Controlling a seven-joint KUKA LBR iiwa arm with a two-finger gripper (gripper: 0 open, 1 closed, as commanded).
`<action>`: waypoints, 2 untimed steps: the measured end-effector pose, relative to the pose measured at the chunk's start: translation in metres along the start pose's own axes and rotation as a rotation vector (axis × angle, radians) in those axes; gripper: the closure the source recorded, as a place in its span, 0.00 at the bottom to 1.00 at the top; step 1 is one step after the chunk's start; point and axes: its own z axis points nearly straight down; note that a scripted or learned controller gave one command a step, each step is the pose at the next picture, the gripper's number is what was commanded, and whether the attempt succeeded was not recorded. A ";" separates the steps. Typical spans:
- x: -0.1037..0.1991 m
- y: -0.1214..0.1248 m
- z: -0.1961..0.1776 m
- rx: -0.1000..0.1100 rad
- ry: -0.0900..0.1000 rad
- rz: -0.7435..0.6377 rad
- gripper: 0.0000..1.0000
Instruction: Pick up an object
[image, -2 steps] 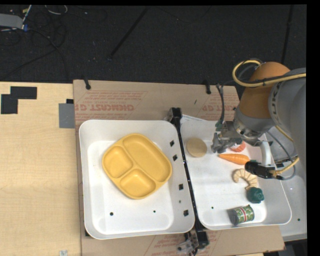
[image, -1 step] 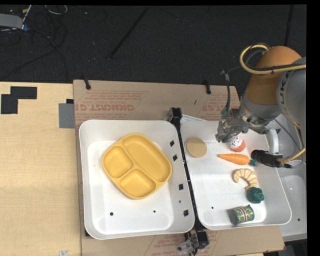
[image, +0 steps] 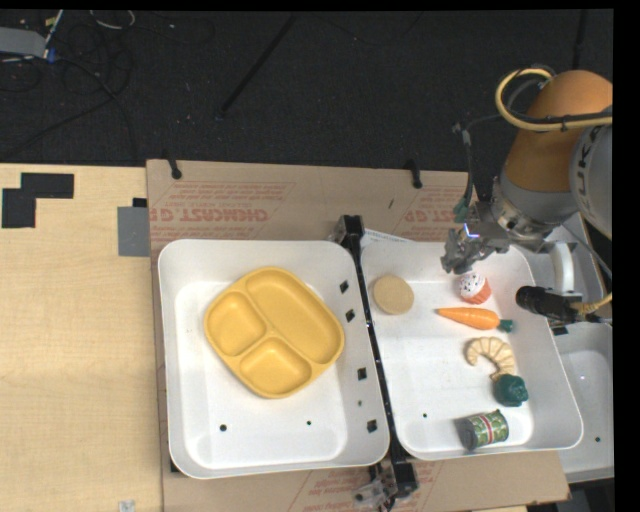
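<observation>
so the gripper (image: 462, 258) hovers at the right bin's (image: 430, 432) back edge, can't tell if the jaws are apart, with the strawberry (image: 474, 288) just below it, so I'd drop straight down centered and avoid nudging the carrot (image: 468, 318).

From my remote station I see a pale wooden bench top (image: 70, 340) filling the left side, marked with black shapes (image: 35, 195) and a grey patch (image: 131, 229). A brown cardboard sheet (image: 300, 200) printed with red lettering lies flat on the bench. Behind it, a dark floor (image: 300, 80) stretches across the top, crossed by loose black cables (image: 80, 60). Lighting is even overhead.
</observation>
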 end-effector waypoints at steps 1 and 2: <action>0.047 0.000 0.010 0.006 0.002 -0.003 1.00; 0.102 -0.004 0.019 0.007 0.002 -0.004 1.00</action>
